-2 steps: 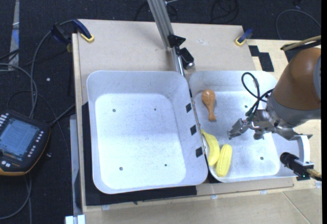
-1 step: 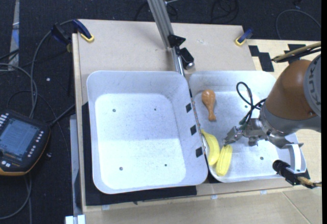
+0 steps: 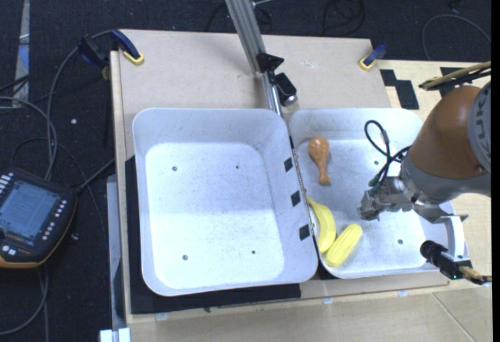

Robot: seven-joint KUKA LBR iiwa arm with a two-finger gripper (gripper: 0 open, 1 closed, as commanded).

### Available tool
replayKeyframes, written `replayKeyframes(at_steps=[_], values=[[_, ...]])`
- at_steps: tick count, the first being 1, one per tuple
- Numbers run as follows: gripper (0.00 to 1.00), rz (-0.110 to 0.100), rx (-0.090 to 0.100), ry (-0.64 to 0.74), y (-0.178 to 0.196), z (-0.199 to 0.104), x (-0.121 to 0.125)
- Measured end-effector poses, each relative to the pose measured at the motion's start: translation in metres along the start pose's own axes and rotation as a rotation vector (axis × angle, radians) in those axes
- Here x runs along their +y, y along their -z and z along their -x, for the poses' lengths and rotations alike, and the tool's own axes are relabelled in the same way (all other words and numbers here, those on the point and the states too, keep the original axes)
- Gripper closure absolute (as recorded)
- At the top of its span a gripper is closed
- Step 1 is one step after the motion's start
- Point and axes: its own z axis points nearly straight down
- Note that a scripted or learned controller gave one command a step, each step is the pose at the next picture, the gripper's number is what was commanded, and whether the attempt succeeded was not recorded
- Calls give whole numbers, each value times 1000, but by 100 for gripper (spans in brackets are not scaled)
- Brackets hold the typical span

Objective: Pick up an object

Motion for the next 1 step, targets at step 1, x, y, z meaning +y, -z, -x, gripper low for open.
replayKeyframes(at_steps=[1], values=[[100, 4, -1, 1, 61, -3, 2]])
